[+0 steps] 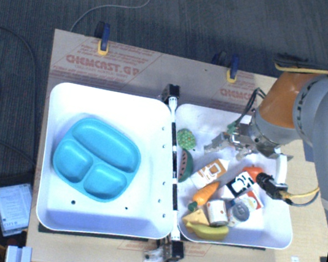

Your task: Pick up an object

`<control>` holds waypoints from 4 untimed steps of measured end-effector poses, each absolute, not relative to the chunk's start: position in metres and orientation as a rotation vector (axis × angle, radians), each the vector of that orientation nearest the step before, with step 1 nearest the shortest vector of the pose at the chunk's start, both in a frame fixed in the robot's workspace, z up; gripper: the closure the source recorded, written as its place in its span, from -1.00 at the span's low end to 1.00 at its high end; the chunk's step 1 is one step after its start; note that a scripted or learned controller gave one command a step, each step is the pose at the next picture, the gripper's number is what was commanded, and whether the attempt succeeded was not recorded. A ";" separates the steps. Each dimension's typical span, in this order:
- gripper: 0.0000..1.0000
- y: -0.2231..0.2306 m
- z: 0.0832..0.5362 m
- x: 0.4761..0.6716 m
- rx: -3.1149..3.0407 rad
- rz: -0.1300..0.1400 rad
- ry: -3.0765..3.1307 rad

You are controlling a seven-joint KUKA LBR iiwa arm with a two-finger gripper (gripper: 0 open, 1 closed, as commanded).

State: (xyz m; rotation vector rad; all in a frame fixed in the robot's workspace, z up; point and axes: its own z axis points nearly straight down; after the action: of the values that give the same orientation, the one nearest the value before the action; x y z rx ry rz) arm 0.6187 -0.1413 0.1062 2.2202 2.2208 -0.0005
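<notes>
Looking down on the right bin, we see the gripper hanging over its upper part, above bare white floor, with nothing between its fingers; the jaws look parted. The objects lie lower in this bin: a small carton, a carrot, a banana, a can and a black and white box, all crowded and touching. In our opinion the carton is the nearest good target. We should move the gripper toward it, turn the jaws across its narrow side, and go down straight so the fingers do not push the carrot. The left bin holds a blue divided plate.
</notes>
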 end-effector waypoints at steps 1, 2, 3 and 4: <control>-1.00 -0.099 0.090 0.541 2.213 0.009 2.206; 1.00 -0.099 0.101 0.542 2.211 0.013 2.206; 1.00 -0.036 0.208 0.544 2.219 0.001 2.222; 1.00 -0.097 0.243 0.565 2.220 -0.002 2.220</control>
State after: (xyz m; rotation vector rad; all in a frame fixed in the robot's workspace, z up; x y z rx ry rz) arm 0.5655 -0.0974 0.2432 2.2203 2.2195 -0.0016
